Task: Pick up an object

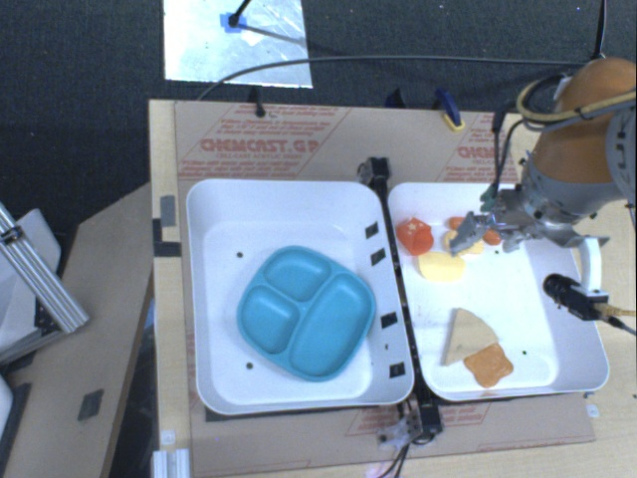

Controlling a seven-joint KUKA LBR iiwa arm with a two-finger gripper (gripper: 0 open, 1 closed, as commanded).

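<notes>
Gripper (470, 235): jaw state cannot be told
Tomato (415, 235): just left of gripper
Yellow piece (441, 266): just below gripper
Plate (306, 312): far left, other bin

I see dark carpet (80, 88) all around my bench. A shiny silver sheet (237, 30) lies on it w/ blue tape (232, 22). Brown cardboard (299, 137) w/ red letters covers the bench top. A metal frame bit (35, 282) sits at the left.
</notes>
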